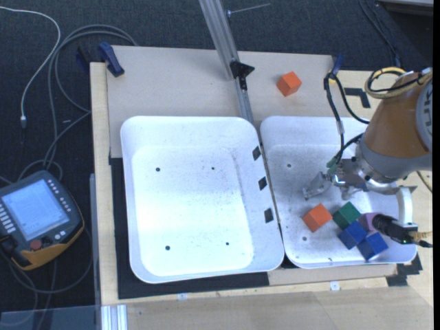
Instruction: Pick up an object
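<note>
In the right bin [289, 150] my gripper [317, 190] hangs over the floor, open with nothing between its fingers. An orange cube [317, 217] lies just below it in the picture, a short gap apart. To the right of that cube sit a green block [348, 214], a purple piece [372, 220] and two blue blocks [354, 235] [375, 245], bunched near the bin's front right corner. The grey arm with its orange band [395, 126] comes in from the right above them.
The left bin [137, 143] stands beside the right one, with a ridge between them. Another orange cube [289, 83] rests on the bench behind the bins. A metal pole [221, 29] slants up from the back edge. A black cable [335, 105] hangs near the arm.
</note>
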{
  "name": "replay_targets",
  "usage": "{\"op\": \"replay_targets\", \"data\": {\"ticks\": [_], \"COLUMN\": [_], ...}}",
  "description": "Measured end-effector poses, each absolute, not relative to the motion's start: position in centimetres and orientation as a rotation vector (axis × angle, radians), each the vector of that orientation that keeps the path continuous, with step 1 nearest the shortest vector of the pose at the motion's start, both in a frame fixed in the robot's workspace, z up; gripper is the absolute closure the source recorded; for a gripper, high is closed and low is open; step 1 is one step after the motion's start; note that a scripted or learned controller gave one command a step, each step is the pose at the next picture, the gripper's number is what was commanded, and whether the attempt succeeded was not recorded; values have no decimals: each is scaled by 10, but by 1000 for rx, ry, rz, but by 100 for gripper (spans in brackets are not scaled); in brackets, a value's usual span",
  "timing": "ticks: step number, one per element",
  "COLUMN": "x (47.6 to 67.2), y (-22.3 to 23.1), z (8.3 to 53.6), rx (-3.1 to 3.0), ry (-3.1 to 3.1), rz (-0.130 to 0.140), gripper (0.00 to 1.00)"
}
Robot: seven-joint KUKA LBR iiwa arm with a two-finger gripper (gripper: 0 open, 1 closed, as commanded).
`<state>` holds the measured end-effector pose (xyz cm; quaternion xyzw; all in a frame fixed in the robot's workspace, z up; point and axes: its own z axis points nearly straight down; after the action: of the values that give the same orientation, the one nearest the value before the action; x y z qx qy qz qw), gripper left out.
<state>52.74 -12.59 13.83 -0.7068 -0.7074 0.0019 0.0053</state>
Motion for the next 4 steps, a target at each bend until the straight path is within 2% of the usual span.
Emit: {"op": "replay_targets", "data": {"ticks": [1,2,3,4], "x": [491,490,490,481], "y": [-108,-107,-107,-143], "z": [108,118,117,126], "rx": [-2223,-2224,-2224,-2227], "ry": [-2225,-2224,-2223,-2221], "rz": [-3,-5,-4,-1], "gripper": [0,100,0,0]}}
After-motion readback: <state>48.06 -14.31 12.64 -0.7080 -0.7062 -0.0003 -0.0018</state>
